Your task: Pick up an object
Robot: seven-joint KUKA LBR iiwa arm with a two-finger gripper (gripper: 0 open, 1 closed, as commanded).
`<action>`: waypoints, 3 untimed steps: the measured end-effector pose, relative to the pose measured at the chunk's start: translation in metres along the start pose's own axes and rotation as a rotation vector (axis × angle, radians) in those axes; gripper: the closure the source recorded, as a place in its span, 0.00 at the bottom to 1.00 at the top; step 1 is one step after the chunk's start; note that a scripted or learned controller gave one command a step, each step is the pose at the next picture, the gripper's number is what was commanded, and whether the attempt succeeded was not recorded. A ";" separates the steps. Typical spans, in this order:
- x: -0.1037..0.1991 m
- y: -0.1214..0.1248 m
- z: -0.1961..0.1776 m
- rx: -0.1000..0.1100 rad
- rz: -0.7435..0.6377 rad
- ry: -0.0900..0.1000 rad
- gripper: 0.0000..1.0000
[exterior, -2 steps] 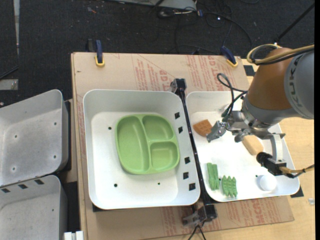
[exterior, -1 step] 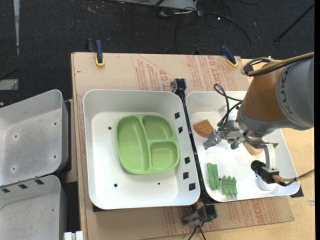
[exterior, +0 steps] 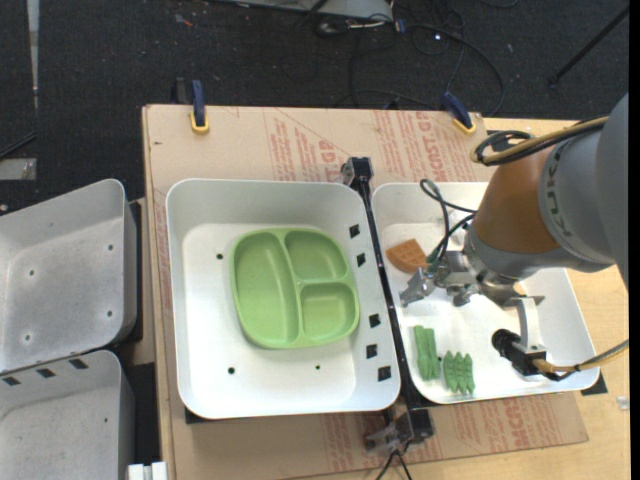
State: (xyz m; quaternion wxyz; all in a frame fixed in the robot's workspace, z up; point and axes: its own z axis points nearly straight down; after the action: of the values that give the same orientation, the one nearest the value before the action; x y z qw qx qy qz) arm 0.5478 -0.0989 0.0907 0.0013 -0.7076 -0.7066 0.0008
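Note:
In the right bin (exterior: 560, 298), an orange-brown flat piece (exterior: 404, 255) lies near the left wall. A long green piece (exterior: 426, 352) and a ridged green piece (exterior: 458, 372) lie side by side near the front edge. My gripper (exterior: 424, 283) hangs low over the right bin, just below and right of the orange-brown piece and above the green pieces. Nothing shows in its grasp. The grey arm with its orange band (exterior: 515, 213) reaches in from the right and covers the bin's middle.
The left bin (exterior: 200, 368) holds a light green divided plate (exterior: 295, 288) at its centre. A black divider (exterior: 380, 278) runs between the two bins. White trays (exterior: 60, 268) stand off the bench at the left.

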 end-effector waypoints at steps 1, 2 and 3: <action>0.000 0.000 -0.011 -0.002 0.002 0.000 1.00; 0.004 0.010 -0.069 -0.009 -0.004 -0.002 1.00; -0.004 0.011 -0.130 -0.009 -0.004 -0.002 1.00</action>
State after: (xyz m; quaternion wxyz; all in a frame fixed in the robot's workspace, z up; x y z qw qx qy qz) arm 0.5596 -0.1027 0.2209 -0.0028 -0.7063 -0.7079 -0.0016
